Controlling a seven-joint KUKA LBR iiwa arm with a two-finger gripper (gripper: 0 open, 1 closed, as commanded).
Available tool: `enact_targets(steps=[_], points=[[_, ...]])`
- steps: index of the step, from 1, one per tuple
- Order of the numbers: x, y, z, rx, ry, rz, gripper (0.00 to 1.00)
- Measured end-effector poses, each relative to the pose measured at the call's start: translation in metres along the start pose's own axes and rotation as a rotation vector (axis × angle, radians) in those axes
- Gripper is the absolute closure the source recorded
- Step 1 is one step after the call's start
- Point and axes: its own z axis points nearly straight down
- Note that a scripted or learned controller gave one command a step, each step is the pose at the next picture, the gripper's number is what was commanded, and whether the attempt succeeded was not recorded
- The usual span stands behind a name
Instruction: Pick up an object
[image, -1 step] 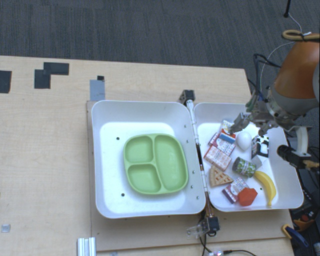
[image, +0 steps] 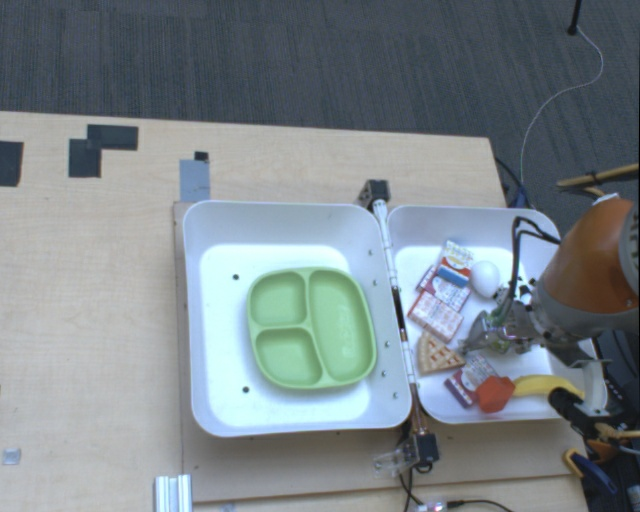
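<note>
Nearest the lens, at the bottom edge, a tangle of cables and a small connector (image: 415, 452) sits on the worktop (image: 90, 330) just below the seam between the two bins. From where I stand above, the left bin (image: 215, 240) holds a pale green divided plate (image: 311, 328), lying flat near its middle with three compartments. At three o'clock from it, the right bin (image: 420, 225) carries the clutter: a white egg-like ball (image: 485, 277) toward twelve o'clock, printed cards or packets (image: 443, 293) just beside it at nine o'clock, a waffle-patterned wedge (image: 437, 353) below those, and at six o'clock a red piece (image: 493, 393) touching a yellow banana (image: 548, 386), with a small dark red packet (image: 462, 384) beside them. The grey arm with its orange band (image: 590, 268) reaches in from three o'clock, and the claw (image: 492, 335) hangs low over the middle of the right bin, between the ball and the red piece. I cannot tell how the claw is set, nor whether anything is in it. Dark patches (image: 100, 148) mark the worktop at ten o'clock.
</note>
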Motion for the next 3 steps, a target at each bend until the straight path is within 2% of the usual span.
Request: enact_targets(steps=[1,2,3], points=[[0.065,-0.011,0.004,-0.01,-0.002,-0.001,0.0],[0.065,-0.009,-0.008,-0.016,-0.002,-0.002,1.0],[0.065,-0.009,-0.008,-0.015,-0.002,-0.002,0.0]])
